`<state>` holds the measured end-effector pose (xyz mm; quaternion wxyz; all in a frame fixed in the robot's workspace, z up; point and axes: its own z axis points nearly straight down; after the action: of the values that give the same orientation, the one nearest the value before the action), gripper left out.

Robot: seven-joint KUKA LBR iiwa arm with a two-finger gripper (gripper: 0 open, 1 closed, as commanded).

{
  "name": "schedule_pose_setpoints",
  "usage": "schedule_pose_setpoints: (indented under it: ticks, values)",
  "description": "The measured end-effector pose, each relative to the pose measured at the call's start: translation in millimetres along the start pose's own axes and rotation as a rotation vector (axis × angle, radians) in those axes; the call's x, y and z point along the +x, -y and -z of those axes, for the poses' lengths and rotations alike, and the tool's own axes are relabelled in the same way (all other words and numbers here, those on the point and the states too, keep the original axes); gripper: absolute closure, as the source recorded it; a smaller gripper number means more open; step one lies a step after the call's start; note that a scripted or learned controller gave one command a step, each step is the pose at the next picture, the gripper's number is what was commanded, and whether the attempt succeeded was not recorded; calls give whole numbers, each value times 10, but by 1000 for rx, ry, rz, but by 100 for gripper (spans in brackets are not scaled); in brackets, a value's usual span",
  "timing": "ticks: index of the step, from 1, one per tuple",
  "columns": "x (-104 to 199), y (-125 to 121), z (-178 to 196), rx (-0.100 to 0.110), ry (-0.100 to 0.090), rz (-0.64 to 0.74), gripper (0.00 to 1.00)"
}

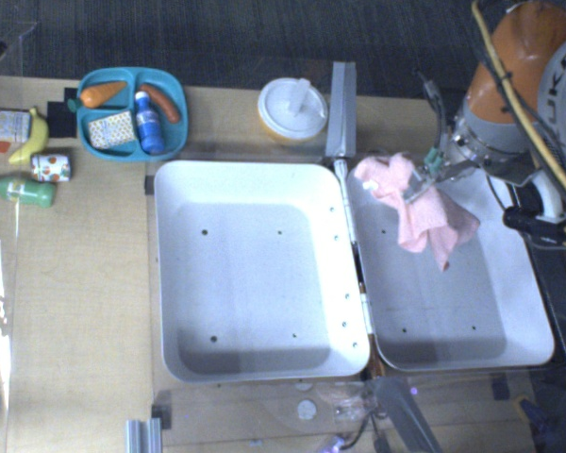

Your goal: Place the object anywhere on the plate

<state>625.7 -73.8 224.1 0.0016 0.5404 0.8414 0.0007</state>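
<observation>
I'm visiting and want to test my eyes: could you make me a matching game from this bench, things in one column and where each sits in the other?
Things:
1. crumpled pink cloth
2. blue divided plastic tray
3. round white lidded container
4. yellow toy banana

Places:
A. behind the left bin, near its far right corner
B. far left edge of the bench
C. in the right bin, at the gripper
D. behind the left bin's far left corner

Pairs: 1-C, 2-D, 3-A, 4-B

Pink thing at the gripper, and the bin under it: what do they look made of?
The pink thing looks like soft cloth, matte: it bunches, folds and droops in a loose flap. The gripper is at its upper part; its grip is hard to judge. The right bin looks like rigid moulded plastic, white with a dull sheen, rounded corners and small holes in its floor.
</observation>
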Motion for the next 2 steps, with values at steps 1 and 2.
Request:
schedule_pose_setpoints:
  ticks: [1,2]
  values:
    - [531,-16,104,-1,-1,403,100]
    - [1005,-44,-19,0,-3,804,100]
